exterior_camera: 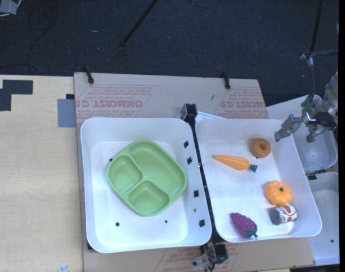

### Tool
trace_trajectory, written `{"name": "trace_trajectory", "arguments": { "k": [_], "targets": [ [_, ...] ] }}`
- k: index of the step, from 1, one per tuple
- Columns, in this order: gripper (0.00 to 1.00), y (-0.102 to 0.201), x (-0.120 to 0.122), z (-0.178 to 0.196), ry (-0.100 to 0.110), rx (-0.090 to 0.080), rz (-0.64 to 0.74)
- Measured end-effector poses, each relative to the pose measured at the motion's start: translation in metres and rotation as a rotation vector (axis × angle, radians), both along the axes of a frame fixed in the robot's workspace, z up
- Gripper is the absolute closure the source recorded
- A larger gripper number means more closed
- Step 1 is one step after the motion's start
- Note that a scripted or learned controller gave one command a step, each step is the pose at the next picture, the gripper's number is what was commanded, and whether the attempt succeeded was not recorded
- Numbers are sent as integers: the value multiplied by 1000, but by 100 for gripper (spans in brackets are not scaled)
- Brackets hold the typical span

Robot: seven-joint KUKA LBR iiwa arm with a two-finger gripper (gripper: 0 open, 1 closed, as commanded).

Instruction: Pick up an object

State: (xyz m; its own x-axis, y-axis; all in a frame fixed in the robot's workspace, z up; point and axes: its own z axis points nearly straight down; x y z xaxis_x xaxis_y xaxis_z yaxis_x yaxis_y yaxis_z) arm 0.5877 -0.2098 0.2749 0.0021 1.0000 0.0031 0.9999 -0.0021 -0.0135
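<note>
Bench [30, 169]: light wood surface, carrying a sheet of printed cardboard [161, 98] on which two shallow white bins sit side by side, their inner rims touching along a dark clipped seam.

Left bin [96, 231]: holds one item, a light green divided plate [147, 177] with three compartments, lying flat and turned at an angle, roughly central in the bin.

Right bin [229, 135]: holds five items, all apart from one another except the last two.
- Toy carrot [234, 162]: orange with a small green end, lying on its side left of centre, tip toward the left bin.
- Doughnut [260, 148]: brown ring, lying flat, just up and right of the carrot.
- Orange pumpkin-like toy [278, 192]: rounded, with a small green top, near the bin's right wall.
- Small can [284, 214]: white and red label, lying on its side just below the orange toy, close to or touching it.
- Purple grape bunch [243, 224]: near the front rim, left of the can.

Tool [302, 126]: grey, at the right edge of the view, outside and above the right bin's far right corner. Its two fingers stand spread apart, nothing between them. It is well apart from every item in the bin; the doughnut is nearest.
</note>
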Motion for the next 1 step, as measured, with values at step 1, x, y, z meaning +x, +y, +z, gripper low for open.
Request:
{"name": "trace_trajectory", "arguments": {
  "k": [1],
  "targets": [
    [0, 0, 2, 7, -11, -2, 2]
  ]
}}
